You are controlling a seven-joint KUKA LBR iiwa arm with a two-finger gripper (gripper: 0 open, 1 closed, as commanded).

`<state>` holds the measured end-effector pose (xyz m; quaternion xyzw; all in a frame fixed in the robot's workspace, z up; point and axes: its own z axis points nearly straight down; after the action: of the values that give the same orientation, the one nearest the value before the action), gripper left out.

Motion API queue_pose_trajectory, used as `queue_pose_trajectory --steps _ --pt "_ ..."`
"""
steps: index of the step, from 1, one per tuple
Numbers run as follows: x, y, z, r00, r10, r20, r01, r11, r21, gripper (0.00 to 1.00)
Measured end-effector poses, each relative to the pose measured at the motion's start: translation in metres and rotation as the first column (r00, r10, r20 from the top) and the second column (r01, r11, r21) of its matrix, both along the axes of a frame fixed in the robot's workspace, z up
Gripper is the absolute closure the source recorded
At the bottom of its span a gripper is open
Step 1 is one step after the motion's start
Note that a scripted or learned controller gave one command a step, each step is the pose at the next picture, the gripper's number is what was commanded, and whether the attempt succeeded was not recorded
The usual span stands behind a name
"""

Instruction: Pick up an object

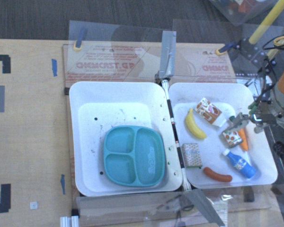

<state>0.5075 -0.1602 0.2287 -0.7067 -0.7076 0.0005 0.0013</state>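
My gripper (pixel 237 121) hangs over the right side of the right bin (pixel 206 91), reaching in from the right. Just below it lie a small red-and-white carton (pixel 231 137) and an orange carrot (pixel 244 139). A larger red-and-white carton (pixel 209 111) sits to its left, beside a yellow banana (pixel 194 125). Nearer the front of the bin are a blue bottle with a white cap (pixel 240 163), a red sausage (pixel 217 175) and a small patterned box (pixel 191 154). Nothing is seen held by the gripper.
The left bin (pixel 85 103) holds a teal divided plate (pixel 134 156). A grey divider strip (pixel 167 56) stands behind the join of the bins. Cables and a mount (pixel 262 110) crowd the right bin's right rim.
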Motion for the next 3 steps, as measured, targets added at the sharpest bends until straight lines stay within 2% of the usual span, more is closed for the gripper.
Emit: queue_pose_trajectory --steps 1,2,3 --pt "0.052 0.011 -0.067 0.984 0.175 0.001 -0.175 0.984 0.0 0.0" --pt "0.044 -0.039 -0.124 0.992 0.127 0.023 -0.127 0.992 0.0 0.0" --pt "0.042 -0.044 -0.117 0.993 0.12 0.02 -0.12 0.993 -0.004 1.0"
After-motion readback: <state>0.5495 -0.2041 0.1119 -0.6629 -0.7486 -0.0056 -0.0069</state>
